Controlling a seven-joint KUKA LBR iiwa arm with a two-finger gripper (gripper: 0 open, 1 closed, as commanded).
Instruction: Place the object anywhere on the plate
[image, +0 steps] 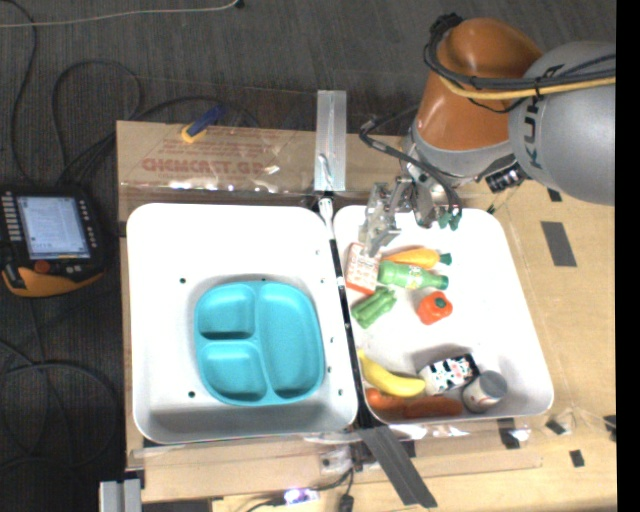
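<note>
The teal divided plate (260, 340) lies in the left bin (160, 260) with nothing on it. My gripper (408, 222) hangs over the back of the right bin (510, 300), open, with nothing between its fingers. Its left finger (376, 228) points down just above a red-and-white packet (361, 267). Just in front of the gripper lie an orange carrot (418, 256) and a green bottle (410, 277). A green vegetable (373, 306) and a red-orange pepper (434, 308) lie a little nearer.
At the front of the right bin lie a banana (390, 378), a red sausage (410, 406), a cow-patterned carton (448, 372) and a metal can (482, 390). A ridge (340, 300) divides the bins. A handheld pendant (48, 235) rests off the bench at left.
</note>
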